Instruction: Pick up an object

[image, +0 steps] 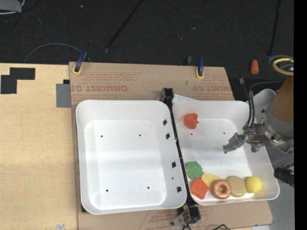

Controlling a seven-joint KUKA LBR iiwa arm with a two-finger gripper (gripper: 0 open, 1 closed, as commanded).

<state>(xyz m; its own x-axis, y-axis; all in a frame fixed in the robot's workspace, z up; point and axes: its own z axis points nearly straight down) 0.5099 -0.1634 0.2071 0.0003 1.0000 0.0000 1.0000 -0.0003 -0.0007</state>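
My gripper (233,144) hovers right of frame, finger state unclear; I'd centre squarely over the red toy (191,120) before descending.

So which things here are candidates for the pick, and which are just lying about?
For the pick, all in the right white bin:
red pepper-shaped toy
green round toy
orange-red block
glazed brown doughnut toy
tan round toy
yellow ball
gripper, above the bin floor

Just lying about:
left white bin
yellow clamps
brown cardboard sheet
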